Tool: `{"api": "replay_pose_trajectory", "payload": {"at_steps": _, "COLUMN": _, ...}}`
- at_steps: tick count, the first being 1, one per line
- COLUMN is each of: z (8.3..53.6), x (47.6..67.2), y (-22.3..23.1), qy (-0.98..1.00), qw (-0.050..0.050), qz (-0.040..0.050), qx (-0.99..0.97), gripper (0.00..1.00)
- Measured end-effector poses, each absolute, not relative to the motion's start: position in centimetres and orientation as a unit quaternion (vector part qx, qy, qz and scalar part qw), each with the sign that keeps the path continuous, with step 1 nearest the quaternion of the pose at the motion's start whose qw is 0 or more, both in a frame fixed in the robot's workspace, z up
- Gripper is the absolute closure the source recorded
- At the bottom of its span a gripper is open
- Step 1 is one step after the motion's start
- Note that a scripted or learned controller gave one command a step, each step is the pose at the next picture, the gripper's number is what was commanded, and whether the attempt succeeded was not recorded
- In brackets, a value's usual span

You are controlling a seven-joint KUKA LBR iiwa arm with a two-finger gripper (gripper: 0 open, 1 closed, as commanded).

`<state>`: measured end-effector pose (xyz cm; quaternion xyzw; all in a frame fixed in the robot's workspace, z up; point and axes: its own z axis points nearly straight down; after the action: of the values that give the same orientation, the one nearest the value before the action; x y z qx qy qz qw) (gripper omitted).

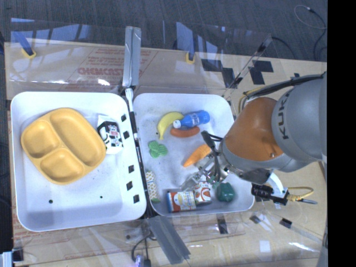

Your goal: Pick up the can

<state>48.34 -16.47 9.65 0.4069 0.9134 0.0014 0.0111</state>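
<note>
Can't read the gripper (pixel 204 174) from here: fingers lost in metal clutter over the can (pixel 188 198), so grip unclear. Can label too small to read. Arm (pixel 289 127) hides the right bin (pixel 146 149) far wall. Cow-print item (pixel 111 134) too small to ID.

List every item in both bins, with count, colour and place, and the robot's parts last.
can: 1, red and white, lying at right bin's front edge
banana: 1, yellow, right bin, back
bottle: 1, blue, beside banana
sausage: 1, red-orange, under bottle
carrot: 1, orange, right bin centre
green toy: 1, right bin, left side
dark green object: 1, right of can
tray: 1, yellow, left bin
cow-print cup: 1, black and white, beside tray
gripper: 1, above can
</note>
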Motion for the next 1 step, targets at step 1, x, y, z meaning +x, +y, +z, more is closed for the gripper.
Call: {"api": "replay_pose_trajectory", "payload": {"at_steps": 1, "z": 9.33, "x": 47.88, "y": -19.19, "qy": 0.922, "qw": 0.003, "qz": 0.0005, "qx": 0.386, "gripper": 0.00}}
